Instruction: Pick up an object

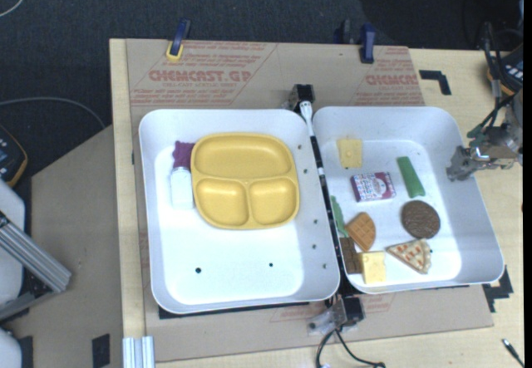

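Note:
The right bin (460, 217) holds several small play-food items: a pale yellow cheese slice (351, 153), a maroon and white packet (371, 186), a green stick (410, 177), a round brown patty (420, 218), a tan waffle cracker (362, 230), a pizza slice (411, 256) and a yellow block (374, 267). My gripper (467, 161) hangs at the right bin's right rim, level with the green stick and well to its right, with nothing seen in it.
The left bin (241, 271) bears a yellow divided plate (245, 179) with a purple and white bottle (180, 174) lying at its left side. A green strip (337, 214) and a dark stick (348, 254) lie along the right bin's left wall. Blue clamps sit on the board's far edge.

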Action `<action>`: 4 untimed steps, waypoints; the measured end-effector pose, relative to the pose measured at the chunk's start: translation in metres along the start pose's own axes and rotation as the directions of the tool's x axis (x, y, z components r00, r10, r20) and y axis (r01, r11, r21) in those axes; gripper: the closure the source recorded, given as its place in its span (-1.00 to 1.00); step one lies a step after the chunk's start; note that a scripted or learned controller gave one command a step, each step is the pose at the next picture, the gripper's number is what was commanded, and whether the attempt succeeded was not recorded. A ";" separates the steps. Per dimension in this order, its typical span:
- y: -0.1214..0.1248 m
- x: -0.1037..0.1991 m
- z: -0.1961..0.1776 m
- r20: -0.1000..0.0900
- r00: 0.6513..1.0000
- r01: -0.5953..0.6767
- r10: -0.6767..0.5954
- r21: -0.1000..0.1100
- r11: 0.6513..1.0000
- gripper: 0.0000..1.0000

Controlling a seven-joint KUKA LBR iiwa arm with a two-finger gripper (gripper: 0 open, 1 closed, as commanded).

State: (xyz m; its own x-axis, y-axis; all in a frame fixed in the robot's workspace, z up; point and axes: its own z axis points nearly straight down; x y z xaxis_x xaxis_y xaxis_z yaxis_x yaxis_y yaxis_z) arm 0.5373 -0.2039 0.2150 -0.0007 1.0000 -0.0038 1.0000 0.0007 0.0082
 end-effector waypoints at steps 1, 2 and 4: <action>0.001 0.000 -0.011 -0.001 1.000 0.000 0.000 0.003 1.000 1.00; 0.019 0.057 -0.004 -0.005 1.000 0.005 -0.005 0.009 1.000 1.00; 0.047 0.122 -0.019 -0.003 1.000 0.003 -0.003 0.004 1.000 1.00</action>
State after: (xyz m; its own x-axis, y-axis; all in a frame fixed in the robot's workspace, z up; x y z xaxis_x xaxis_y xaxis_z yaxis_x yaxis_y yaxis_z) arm 0.5839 -0.0821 0.2336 -0.0034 1.0000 -0.0007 1.0000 0.0034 0.0043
